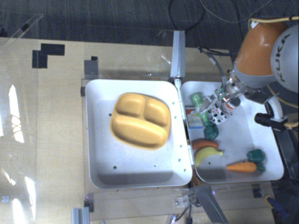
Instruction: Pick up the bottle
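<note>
a pale wooden bench is sitting under clear plastic sheeting, with dark carpet running along the top of the view and black cables looping across it. two shallow white bins are lying side by side on the bench, a metal bar rising between them at the far edge. the left bin is holding a yellow moulded tray with three rounded compartments, lying a little toward the far side.

the right bin is carrying the smaller things. the green bottle is lying in its far left corner, close to the dividing wall, with a flat printed packet just nearside of it. a dark green rounded object is sitting near the middle, and below it a red-orange piece is touching a yellow banana. an orange carrot is lying along the near wall, with a dark green toy just beside its right end.

the arm, grey with its orange band, is reaching in from the right, and the gripper is hanging low over the far part of the right bin, just right of the bottle. its tip is a clutter of small parts, and i cannot tell whether it is clenched or released; nothing is visibly sitting in it.
</note>
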{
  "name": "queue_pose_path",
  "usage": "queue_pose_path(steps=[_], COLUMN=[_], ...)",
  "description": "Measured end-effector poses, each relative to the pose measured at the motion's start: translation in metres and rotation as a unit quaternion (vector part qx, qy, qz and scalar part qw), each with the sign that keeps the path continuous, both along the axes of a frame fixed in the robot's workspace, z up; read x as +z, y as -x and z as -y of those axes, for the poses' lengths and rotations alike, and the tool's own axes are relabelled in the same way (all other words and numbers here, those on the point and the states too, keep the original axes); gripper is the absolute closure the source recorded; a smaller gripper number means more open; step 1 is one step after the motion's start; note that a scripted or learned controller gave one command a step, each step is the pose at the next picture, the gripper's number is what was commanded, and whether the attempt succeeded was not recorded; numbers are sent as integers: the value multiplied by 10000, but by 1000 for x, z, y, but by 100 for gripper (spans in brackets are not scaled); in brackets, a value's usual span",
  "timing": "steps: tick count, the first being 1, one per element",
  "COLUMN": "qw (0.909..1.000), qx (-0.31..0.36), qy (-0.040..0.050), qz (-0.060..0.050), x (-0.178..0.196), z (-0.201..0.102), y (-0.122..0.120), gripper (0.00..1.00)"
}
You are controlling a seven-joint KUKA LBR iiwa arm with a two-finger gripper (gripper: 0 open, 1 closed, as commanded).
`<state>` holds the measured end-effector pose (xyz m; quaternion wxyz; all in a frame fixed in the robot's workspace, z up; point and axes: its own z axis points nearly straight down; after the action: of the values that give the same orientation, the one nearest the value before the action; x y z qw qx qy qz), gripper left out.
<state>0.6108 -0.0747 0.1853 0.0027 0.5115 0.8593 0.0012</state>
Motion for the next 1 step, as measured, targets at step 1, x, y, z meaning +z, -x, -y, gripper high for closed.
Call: queue_pose_path(steps=[1], qw=[9979], qx=[648], qy=[-2], qz=[8], x=[0], z=[-61], y=[-25], gripper=[0])
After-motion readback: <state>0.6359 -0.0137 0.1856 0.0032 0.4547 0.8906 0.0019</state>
